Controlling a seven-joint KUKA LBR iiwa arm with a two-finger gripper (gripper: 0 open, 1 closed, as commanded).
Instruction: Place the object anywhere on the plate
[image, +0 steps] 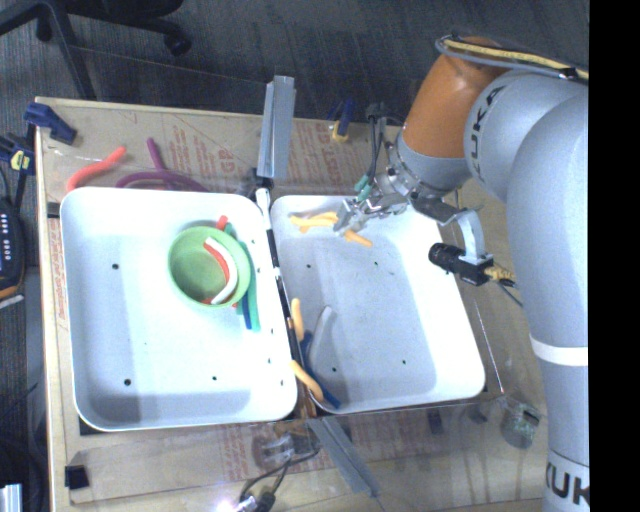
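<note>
The large grey robot arm (540, 250), with an orange band above its wrist, fills the right foreground and reaches toward the far end of the right-hand shallow white bin (440, 370). Its two-finger gripper (355, 213) hangs over a cluster of thin yellow-orange plastic sticks (320, 220) there — whether it is apart or clamped I cannot tell. The round green plastic plate (195, 270) sits in the left white bin (120, 390), well apart, already bearing a red curved piece and a white curved piece. The sticks look light, stiff and slick — best pinched across the middle.
</note>
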